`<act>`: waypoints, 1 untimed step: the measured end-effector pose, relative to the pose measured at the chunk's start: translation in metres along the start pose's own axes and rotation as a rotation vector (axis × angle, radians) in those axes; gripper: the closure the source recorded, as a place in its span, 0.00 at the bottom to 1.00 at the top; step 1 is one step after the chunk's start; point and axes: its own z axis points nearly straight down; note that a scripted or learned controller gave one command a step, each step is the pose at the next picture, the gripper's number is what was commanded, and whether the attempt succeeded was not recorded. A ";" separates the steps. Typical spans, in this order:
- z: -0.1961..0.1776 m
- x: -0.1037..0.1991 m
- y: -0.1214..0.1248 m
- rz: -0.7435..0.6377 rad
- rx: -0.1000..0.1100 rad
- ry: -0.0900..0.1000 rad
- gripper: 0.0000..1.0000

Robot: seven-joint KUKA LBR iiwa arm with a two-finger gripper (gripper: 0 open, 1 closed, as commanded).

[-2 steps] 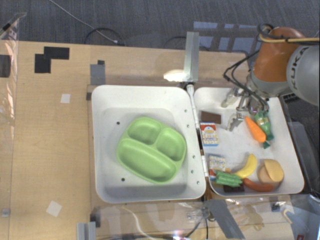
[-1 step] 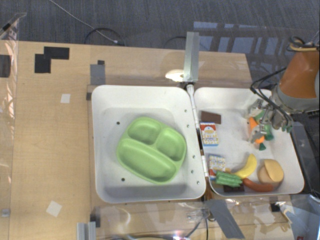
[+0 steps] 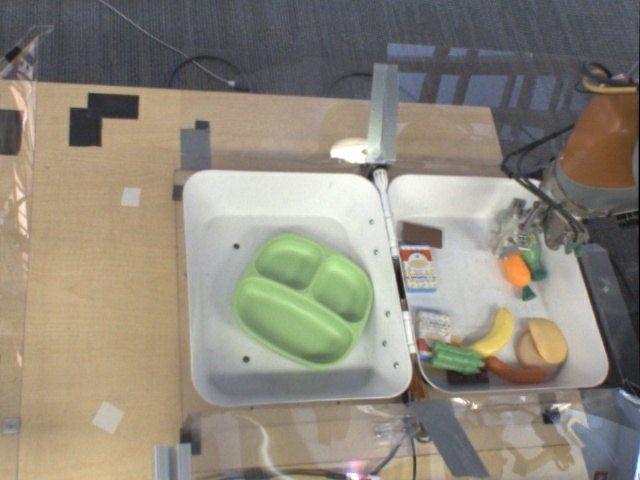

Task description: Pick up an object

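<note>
One arm [image 3: 600, 148] reaches over the right bin [image 3: 470, 208]; claw [image 3: 530, 233] above the carrot [image 3: 516, 270], its opening unclear.

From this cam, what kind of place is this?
Most likely a robot lab pick-and-place cell. Two white bins sit side by side on a wooden bench, toy food like a banana and carrot fills the right one, and a robot arm reaches in.

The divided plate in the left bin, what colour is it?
Light green, plain with no pattern; the divided plate shows best in the camera view.
</note>
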 end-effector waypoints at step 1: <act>-0.096 0.013 0.032 0.266 0.000 0.011 1.00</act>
